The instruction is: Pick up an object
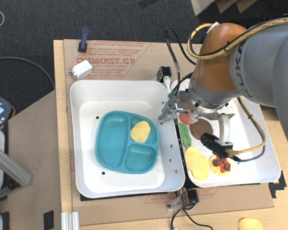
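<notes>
Objects to pick lie in the right bin (259, 128), crowded toward its near-left corner under the arm (259, 56): a green strip (185, 132) along the bin's left wall with its long axis running from far to near, a brown round piece (200, 128) just beside it, a pale yellow piece (198, 163) nearer the front edge, and a small orange and red item (220, 164) touching the yellow one on its right. The gripper (192, 111) hangs over the far end of this cluster, close to the wall shared by the two bins, so the green strip and the brown piece lie directly beneath or just nearer the front than the wrist. The wrist body and cables hide the tips, so I cannot tell how they stand, and nothing can be seen held.

In the left bin (86, 143) sits a teal divided plate (117, 143), roughly central, with a yellow lump (140, 132) in its far-right compartment; the other compartments look bare. On the counter (115, 56) beyond the left bin's far-left corner rest a small white block (81, 69) and a blue clip (83, 39).

Judging by position, a short descent would reach the brown piece or green strip first.
</notes>
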Controlling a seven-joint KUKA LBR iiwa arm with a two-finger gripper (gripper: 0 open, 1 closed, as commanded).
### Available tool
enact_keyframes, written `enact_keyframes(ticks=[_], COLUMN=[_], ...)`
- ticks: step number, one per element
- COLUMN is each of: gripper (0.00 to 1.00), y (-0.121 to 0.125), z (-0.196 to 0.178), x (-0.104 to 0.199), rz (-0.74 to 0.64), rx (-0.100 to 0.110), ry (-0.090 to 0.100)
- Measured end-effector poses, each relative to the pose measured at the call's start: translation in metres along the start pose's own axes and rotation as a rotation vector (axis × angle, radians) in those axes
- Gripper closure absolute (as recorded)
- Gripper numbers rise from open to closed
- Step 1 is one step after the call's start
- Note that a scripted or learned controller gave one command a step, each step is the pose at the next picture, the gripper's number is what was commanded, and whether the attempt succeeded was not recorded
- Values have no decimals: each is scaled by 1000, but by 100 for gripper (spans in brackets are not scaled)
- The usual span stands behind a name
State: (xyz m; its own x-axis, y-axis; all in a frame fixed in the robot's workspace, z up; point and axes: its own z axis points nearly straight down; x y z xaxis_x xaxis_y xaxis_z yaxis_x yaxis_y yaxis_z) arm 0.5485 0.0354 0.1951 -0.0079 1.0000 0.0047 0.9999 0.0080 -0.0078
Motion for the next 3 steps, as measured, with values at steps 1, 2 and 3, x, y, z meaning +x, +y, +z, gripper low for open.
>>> enact_keyframes(ticks=[1, 2, 3], gripper=[100, 100, 100], y=[4, -26, -71], z=[-11, -82, -157], x=[-6, 22, 59], rz=[8, 4, 1], rx=[-8, -15, -16], ry=[-4, -3, -1])
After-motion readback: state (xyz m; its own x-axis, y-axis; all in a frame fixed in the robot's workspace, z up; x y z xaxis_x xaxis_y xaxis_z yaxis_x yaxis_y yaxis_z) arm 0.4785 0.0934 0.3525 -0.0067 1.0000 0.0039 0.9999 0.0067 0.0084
